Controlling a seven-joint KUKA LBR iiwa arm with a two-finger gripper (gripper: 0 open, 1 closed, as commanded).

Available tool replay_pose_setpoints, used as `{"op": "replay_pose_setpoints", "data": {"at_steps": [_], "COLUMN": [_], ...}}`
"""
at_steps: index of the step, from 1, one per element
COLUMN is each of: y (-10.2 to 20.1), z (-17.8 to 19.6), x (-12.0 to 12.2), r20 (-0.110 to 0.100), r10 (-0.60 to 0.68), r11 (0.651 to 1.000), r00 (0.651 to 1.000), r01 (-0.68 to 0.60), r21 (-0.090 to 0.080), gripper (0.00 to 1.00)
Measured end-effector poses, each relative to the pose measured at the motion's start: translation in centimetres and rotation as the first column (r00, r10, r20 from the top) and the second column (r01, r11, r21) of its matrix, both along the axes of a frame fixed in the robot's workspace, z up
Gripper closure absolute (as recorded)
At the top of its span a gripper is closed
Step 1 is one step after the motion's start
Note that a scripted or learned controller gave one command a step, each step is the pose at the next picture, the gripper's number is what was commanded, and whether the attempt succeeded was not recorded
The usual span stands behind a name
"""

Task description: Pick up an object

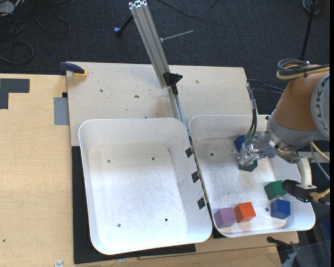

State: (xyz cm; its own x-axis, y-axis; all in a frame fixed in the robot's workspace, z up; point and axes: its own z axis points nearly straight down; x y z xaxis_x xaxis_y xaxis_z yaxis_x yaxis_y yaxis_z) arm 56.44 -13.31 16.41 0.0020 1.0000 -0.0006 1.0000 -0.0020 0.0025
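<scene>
The gripper (246, 160) reaches into the right bin (222, 143) from the right, low over the bin floor near its middle. A dark green block (249, 166) lies directly under the fingertips, partly hidden by them. Just behind the gripper sits a blue block (240, 143). Whether the green block is between the fingers cannot be told from this angle. Along the bin's front stand a purple block (224, 217), an orange block (245, 211), a blue cube (280, 208) and a green block (274, 189).
The left bin (100, 143) lies beside the right one, with a divider edge (193, 174) carrying black clips between them. An aluminium bar (153, 43) slants up behind the bins. The arm's orange band (298, 102) hangs over the right bin's far right side.
</scene>
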Motion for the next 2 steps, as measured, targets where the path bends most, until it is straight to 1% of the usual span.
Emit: {"op": "replay_pose_setpoints", "data": {"at_steps": [1,2], "y": [0.6,0.4], "z": [4.5,9.6], "x": [0.3,-0.6], "r20": [0.000,0.001], "r10": [0.003,0.004], "r11": [1.000,1.000], "r00": [1.000,1.000], "r01": [-0.003,-0.004], "r21": [0.000,0.000], "gripper": [1.00,1.00]}}
